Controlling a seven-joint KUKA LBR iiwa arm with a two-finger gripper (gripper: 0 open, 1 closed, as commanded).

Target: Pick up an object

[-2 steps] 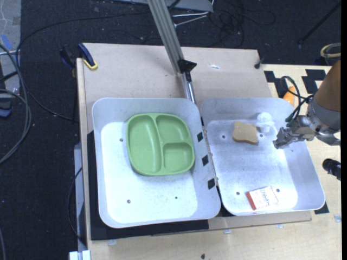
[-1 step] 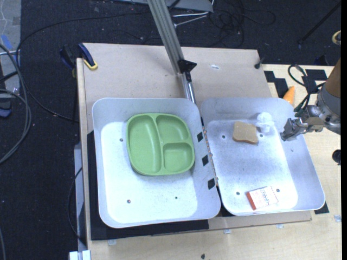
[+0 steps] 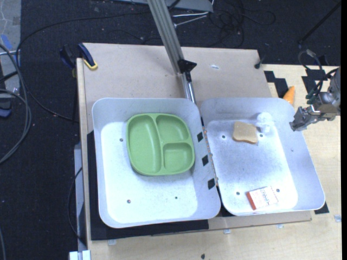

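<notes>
The right bin [image 3: 255,167] holds three things. A tan slice of toast [image 3: 245,132] lies near its back, with a small white lump [image 3: 264,122] just to its right. A red and white box [image 3: 263,197] lies near the front edge. My gripper [image 3: 300,122] hangs at the bin's right rim, level with the toast and well to the right of it, with nothing seen in it. The wrist runs off the view's right side.
A green divided plate [image 3: 160,143] lies in the left bin [image 3: 146,194]. A slanted metal pole [image 3: 168,31] comes down to the back between the bins. An orange piece [image 3: 289,95] sits on the bench behind the right bin.
</notes>
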